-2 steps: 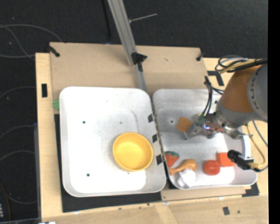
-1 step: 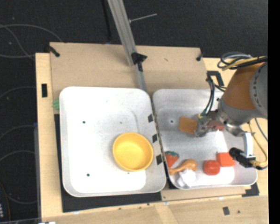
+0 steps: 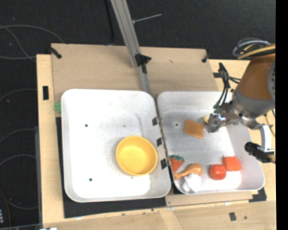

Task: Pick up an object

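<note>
Hovering over the right bin [image 3: 240, 128], gripper [image 3: 212, 122] just beside an orange block [image 3: 194, 129], jaws' state unclear.

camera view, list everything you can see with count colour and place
bins: 2, white, side by side on the bench
bowl: 1, yellow, left bin, near its right edge
block: 1, tan-orange, right bin, middle
cube: 1, orange-red, right bin, front right
ball: 1, red, beside the cube
small toys: a cluster, orange, red and white, right bin front left corner
pole: 1, grey, behind the bins
gripper: 1, grey, just right of the block
</note>
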Tool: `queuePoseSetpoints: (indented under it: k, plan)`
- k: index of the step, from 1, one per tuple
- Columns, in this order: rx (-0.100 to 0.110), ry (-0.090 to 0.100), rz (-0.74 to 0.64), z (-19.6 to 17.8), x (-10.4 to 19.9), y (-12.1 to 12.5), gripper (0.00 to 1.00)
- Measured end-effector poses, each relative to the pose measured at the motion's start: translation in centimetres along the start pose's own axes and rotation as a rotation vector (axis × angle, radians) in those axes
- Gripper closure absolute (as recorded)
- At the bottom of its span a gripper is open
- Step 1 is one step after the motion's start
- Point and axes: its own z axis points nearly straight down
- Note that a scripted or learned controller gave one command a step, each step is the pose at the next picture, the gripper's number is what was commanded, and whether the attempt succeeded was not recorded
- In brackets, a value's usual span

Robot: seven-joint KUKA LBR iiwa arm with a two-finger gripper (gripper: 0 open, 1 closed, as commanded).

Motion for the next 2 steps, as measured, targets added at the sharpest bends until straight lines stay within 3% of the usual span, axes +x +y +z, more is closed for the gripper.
queuePoseSetpoints:
  k: [2]
  plan:
    - [-0.001,-0.001,-0.002,-9.3,-0.7,0.4,1.00]
